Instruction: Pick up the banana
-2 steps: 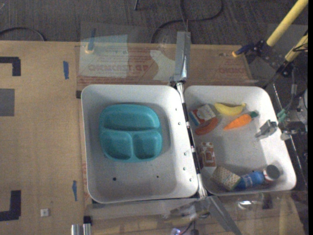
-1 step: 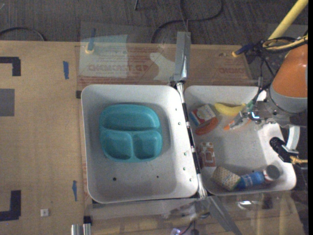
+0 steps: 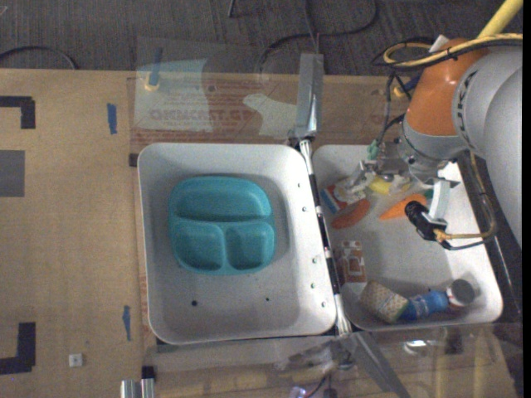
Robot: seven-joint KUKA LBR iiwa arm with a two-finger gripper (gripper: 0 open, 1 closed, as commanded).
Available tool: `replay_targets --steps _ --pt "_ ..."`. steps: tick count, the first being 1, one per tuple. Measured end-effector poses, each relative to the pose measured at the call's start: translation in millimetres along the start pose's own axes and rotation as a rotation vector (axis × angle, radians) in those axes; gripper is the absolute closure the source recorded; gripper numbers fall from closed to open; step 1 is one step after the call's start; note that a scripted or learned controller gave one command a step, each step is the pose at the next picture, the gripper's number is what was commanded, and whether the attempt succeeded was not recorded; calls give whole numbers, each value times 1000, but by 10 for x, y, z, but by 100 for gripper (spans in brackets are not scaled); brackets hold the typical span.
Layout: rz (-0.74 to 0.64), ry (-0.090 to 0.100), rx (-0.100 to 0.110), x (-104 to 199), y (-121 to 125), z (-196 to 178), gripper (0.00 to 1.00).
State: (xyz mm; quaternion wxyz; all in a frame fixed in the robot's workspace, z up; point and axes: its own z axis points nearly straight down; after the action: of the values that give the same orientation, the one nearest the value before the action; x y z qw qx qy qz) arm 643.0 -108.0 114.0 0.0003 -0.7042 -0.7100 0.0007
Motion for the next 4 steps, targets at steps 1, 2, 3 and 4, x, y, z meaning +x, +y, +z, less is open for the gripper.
replay_targets --steps 1,2,3,4 --pt "68 12 17 -52 236 171 0" --pt "37 5 -4 -817 265 169 0" --pt "35 -1 -5 -817 273 46 100" --pt "323 0 -1 -91 237 -772 100"
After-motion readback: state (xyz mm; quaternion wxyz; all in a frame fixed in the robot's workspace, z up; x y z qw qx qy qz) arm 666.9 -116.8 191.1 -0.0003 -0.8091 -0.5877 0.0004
